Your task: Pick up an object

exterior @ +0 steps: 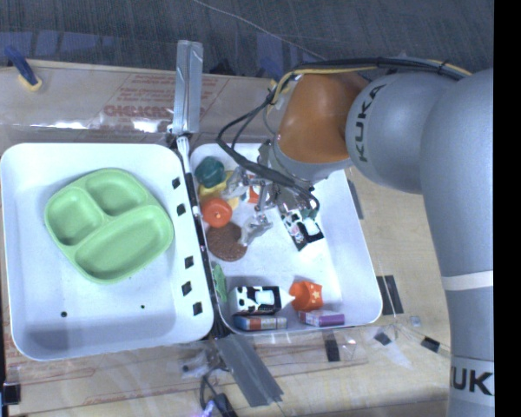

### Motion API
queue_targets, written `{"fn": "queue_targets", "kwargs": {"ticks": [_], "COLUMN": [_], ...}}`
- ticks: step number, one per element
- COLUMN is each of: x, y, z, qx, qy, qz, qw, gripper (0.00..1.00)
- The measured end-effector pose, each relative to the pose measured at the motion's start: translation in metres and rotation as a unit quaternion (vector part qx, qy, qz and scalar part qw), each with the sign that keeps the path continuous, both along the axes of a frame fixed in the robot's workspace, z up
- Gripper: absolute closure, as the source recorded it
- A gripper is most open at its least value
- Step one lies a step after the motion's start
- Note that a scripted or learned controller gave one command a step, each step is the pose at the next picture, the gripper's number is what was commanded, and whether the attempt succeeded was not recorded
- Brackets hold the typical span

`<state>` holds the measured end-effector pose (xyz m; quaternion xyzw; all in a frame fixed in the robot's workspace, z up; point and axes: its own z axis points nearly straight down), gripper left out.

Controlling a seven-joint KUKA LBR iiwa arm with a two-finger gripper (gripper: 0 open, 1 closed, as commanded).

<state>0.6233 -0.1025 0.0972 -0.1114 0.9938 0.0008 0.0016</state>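
Left bin (17, 233): green plate (108, 224), untouched. Right bin (352, 259), upper middle of frame: gripper (273, 207) low over clutter. Orange ball (215, 213) and brown disc (227, 243) lie just left of it. Can't tell jaw opening or whether anything's held.

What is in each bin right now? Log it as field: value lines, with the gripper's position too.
left bin: holds a green divided plate
right bin: holds small items, among them an orange round piece, a brown disc, a black-and-white block, an orange toy
gripper: low over the right bin's upper left part, beside the brown disc
gripper fingers: too cluttered to judge
held object: none visible
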Motion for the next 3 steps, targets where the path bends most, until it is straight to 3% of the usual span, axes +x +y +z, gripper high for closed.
{"fn": "queue_targets", "kwargs": {"ticks": [1, 2, 3], "x": [-0.001, -0.040, 0.014], "y": [0.010, -0.028, -0.020], "z": [-0.001, 0.006, -0.003], "qx": [-0.0017, -0.0013, -0.0011], "qy": [0.000, 0.001, 0.001], "qz": [-0.082, -0.085, -0.196], "qw": [0.9966, 0.9964, 0.9806], "gripper": [0.00, 0.00, 0.00]}}
